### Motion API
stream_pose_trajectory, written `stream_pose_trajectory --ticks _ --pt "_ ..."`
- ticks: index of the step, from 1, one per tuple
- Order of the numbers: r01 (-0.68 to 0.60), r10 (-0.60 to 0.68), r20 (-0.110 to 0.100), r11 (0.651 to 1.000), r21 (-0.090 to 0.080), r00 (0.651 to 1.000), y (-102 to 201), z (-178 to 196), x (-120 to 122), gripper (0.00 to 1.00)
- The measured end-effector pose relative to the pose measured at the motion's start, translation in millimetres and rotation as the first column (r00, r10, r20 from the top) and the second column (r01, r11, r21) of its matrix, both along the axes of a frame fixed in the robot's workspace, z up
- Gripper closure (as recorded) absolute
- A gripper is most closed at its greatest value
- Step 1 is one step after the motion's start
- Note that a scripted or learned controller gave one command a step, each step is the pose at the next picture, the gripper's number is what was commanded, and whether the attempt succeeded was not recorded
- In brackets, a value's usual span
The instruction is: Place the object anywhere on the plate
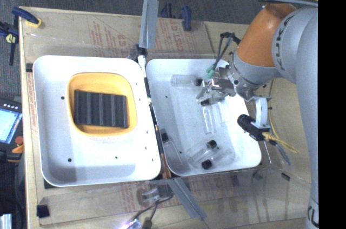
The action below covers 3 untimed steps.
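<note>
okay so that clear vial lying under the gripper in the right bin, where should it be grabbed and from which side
Probably across the middle of the vial's clear body, coming straight down from above. It lies flat on the right bin's floor with its long axis running up and down the view, so fingers closing from its left and right sides would span the narrow width. The gripper is just above its upper end.

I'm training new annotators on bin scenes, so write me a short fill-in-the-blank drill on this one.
1. The yellow plate lies in the ____ bin of the camera view.
2. The clear vials lie in the ____ bin.
3. The claw hangs over the ____ bin.
4. The dark ribbed block rests on the ____.

Missing words: left; right; right; plate
</note>
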<state>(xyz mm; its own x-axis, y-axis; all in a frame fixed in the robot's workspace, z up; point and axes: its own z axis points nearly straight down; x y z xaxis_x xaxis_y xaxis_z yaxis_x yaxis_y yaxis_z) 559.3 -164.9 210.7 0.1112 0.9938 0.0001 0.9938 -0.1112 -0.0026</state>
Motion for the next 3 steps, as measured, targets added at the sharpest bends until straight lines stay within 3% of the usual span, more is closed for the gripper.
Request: stream_pose_trajectory --ticks 1,2,3 --pt "-0.145 0.145 0.002 0.989 0.0 0.989 49.3 28.1 56.4 1.0" --pt "-0.287 0.287 -0.003 0.958 0.002 0.958 118.4 -4.2 81.3 1.0" --pt "-0.473 0.473 -0.002 0.881 0.002 0.881 133.1 2.0 72.4 1.0"
